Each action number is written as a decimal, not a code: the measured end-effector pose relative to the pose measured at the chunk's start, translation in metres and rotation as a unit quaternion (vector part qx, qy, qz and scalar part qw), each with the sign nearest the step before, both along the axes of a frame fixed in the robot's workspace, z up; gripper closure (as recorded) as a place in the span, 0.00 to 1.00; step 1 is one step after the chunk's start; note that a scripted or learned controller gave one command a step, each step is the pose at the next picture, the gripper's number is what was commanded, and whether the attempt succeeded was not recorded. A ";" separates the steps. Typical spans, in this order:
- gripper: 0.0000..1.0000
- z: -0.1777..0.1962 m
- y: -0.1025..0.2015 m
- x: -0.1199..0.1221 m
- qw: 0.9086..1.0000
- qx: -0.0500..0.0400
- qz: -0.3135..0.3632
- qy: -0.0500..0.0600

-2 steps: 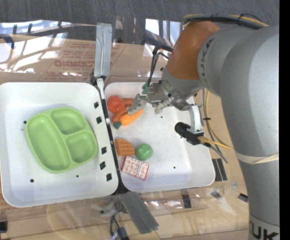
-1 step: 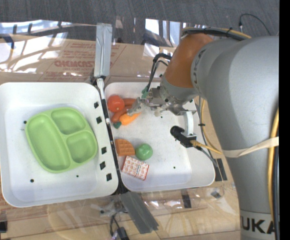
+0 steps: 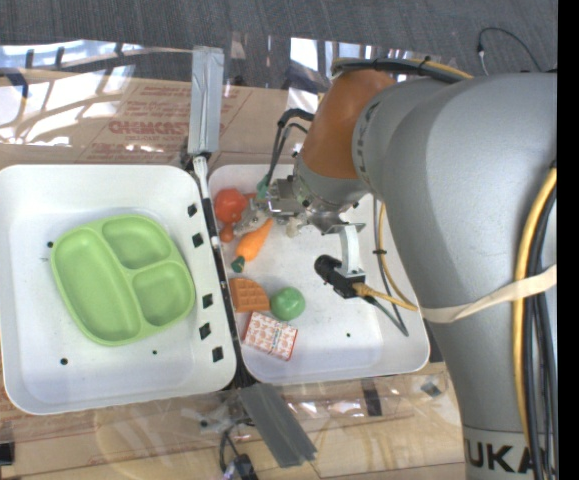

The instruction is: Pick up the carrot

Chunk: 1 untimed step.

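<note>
The carrot (image 3: 253, 242) is orange with a small green stem end and lies at a slant in the right bin (image 3: 369, 343), near its left wall. My gripper (image 3: 281, 206) hangs low just up and right of the carrot's thick end, close to it. The wrist and the orange band hide most of the gripper, and I cannot tell whether it touches the carrot.
A red tomato (image 3: 230, 205) sits just left of the gripper. Below the carrot lie a waffle piece (image 3: 249, 294), a green ball (image 3: 288, 303) and a small patterned box (image 3: 270, 336). The left bin (image 3: 29, 368) holds a green divided plate (image 3: 124, 278). The arm covers the right bin's right side.
</note>
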<state>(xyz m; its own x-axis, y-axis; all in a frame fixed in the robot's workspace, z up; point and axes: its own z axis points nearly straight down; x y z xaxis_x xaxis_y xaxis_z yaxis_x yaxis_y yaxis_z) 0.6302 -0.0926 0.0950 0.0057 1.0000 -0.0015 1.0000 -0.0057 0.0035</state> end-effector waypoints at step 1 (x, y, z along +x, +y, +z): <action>1.00 0.009 0.001 0.000 1.000 0.000 0.002 0.002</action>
